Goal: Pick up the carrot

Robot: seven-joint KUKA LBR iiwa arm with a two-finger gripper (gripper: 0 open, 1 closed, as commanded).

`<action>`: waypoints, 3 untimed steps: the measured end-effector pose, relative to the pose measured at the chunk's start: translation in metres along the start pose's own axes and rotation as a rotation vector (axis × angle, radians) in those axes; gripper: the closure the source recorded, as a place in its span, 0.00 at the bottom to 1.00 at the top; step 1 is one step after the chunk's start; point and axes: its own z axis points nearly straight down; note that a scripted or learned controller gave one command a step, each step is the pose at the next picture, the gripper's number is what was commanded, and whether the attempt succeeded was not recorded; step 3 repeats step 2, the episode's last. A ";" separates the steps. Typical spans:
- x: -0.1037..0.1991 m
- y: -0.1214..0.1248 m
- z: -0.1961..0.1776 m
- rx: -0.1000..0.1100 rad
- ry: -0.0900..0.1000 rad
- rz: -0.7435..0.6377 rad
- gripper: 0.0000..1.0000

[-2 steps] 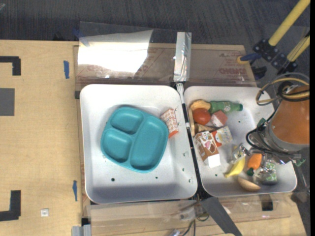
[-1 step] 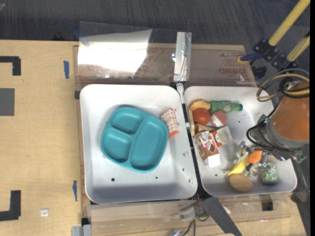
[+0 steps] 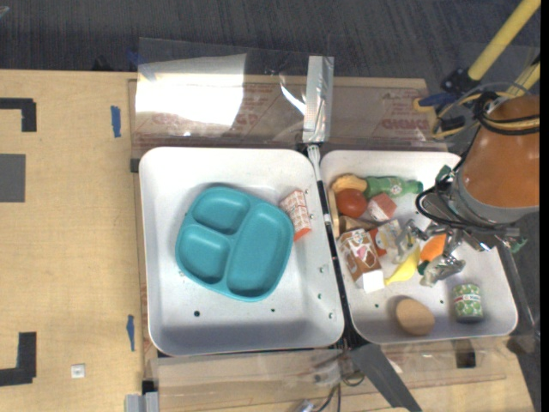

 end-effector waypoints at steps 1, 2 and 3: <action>-0.001 -0.001 -0.009 0.001 -0.005 0.003 1.00; 0.067 -0.044 0.007 -0.003 0.005 -0.091 1.00; 0.067 -0.044 0.007 -0.003 0.005 -0.091 1.00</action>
